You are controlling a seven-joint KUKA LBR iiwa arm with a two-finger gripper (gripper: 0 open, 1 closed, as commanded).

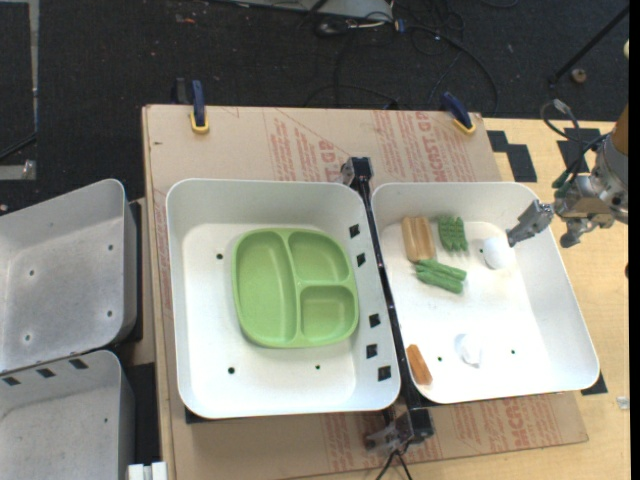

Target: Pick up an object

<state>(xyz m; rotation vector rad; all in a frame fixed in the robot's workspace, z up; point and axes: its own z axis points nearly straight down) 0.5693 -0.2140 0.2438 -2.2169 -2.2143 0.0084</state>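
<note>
In my view, the left bin [190,298] held a green divided plate [296,288] at its centre. The right bin [560,318] carried a tan block [418,238], green pieces [441,274] and a white egg-shaped object [493,252] toward 12 o'clock, and an orange piece [419,365] at 7 o'clock. At 3 o'clock, the end effector [556,226] hung over the bin's rim, fingers spread, gripping nothing.

Open floor across the right bin's [560,298] middle and right; blocked top-left by a tan block [418,238], green pieces [441,275], white egg [494,252]
</note>
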